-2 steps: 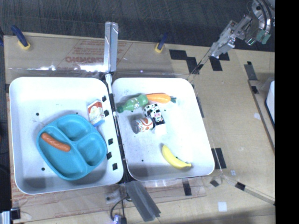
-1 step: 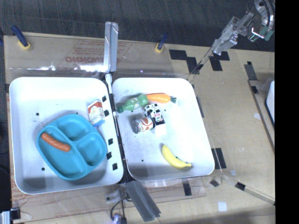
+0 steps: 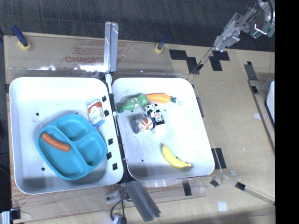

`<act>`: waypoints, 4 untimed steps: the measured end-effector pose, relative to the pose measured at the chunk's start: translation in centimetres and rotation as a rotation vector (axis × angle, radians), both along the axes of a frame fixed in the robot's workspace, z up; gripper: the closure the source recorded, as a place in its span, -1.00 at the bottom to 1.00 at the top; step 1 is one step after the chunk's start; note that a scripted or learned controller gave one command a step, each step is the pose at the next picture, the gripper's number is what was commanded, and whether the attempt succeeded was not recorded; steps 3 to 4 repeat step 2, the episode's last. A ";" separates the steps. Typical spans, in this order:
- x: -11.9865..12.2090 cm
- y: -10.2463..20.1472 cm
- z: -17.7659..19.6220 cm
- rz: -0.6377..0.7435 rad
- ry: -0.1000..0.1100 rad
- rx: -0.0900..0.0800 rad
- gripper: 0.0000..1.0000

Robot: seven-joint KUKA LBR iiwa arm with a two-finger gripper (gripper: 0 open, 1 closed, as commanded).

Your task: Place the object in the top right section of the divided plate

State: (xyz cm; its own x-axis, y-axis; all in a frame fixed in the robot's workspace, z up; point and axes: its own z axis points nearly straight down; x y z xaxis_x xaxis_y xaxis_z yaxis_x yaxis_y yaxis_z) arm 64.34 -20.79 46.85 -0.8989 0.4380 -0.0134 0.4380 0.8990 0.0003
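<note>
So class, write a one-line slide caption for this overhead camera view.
Blue divided plate holding a sausage in the left bin; banana and carrot in the right bin.

Heads up: the arm [image 3: 261,6] is cut off at the frame's upper right; you can't read the gripper [image 3: 219,43] finger state, too small.

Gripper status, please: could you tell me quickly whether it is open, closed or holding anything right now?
Gripper: cannot be told; it hangs above the bench, beyond the right bin, with nothing seen in it.
</note>
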 end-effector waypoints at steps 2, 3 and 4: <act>0.2 0.2 2.5 0.007 -0.010 -0.005 1.00; 0.2 0.2 2.5 0.007 -0.010 -0.005 1.00; 0.2 0.2 2.5 0.007 -0.010 -0.005 1.00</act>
